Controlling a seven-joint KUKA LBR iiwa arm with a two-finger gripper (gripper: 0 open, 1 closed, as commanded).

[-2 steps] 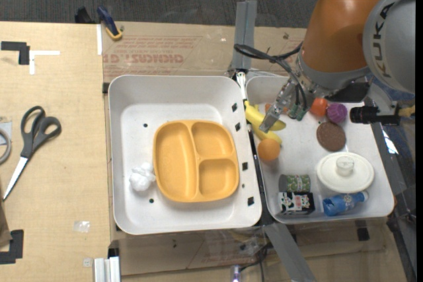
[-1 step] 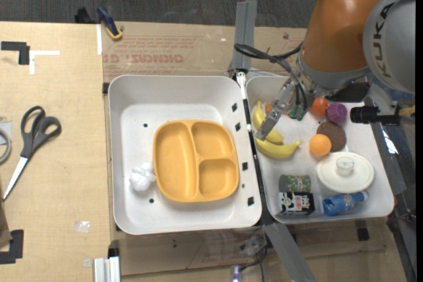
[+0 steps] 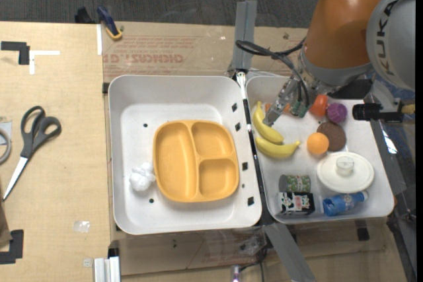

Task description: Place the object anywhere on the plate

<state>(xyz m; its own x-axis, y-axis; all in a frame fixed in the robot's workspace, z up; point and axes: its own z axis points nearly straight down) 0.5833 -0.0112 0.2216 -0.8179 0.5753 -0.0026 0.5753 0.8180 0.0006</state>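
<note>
A yellow plate with three compartments lies in the left bin. In the right bin, two yellow bananas lie by the left wall. My gripper hangs at the far left of the right bin, its tip just over the upper end of the bananas. Whether anything sits between its fingers cannot be made out.
The right bin also has an orange, a purple fruit, a brown round item, a white lidded bowl, a blue bottle and a small can. A white crumpled lump lies left of the plate. Scissors rest on the bench.
</note>
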